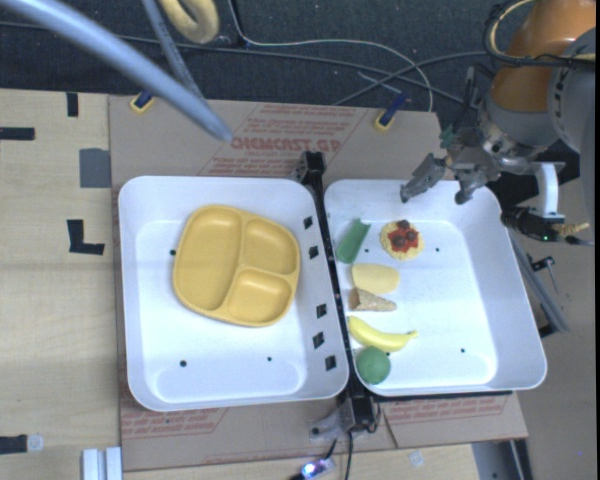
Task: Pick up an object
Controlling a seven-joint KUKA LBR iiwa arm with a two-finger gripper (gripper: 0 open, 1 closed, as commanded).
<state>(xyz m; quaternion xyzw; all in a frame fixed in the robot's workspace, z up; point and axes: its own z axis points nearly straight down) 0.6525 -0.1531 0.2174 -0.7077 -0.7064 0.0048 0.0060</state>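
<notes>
From the camera above the bench, the gripper point(442, 180) hangs over the far edge of the right bin point(480, 298), with its two fingers spread open and nothing between them. The tart point(401, 238) is the nearest thing: it lies just below and a little to the left of the fingers, apart from them. Further left from the fingers, along the wall between the bins, lie the green piece point(352, 239), the cheese point(374, 277), the banana point(379, 336) and the lime point(374, 367); the banana's long axis runs across the bin. Right of the tart the floor is bare, so I think there is room to come down there. The yellow plate point(236, 265) sits in the left bin, well apart.
</notes>
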